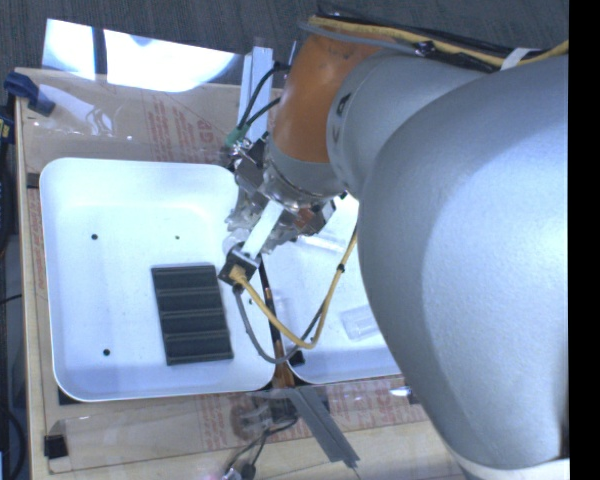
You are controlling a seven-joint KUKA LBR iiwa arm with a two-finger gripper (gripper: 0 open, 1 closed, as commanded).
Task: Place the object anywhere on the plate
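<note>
The end effector (252,220) is seen above the left bin's (85,193) right edge, where the right bin (332,366) adjoins; whether it is released or clenched cannot be told. A dark ribbed rectangular slab (192,314) is laid flat on the left bin's floor, nearer the camera than the end effector and to its left, apart from it. Its long axis is directed from far rim to near rim, the near end leaning slightly right, with the ribs set crosswise.

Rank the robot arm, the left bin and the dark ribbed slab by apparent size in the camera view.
1. robot arm, looks largest, though nearness to the camera inflates it
2. left bin
3. dark ribbed slab, clearly smallest
</note>
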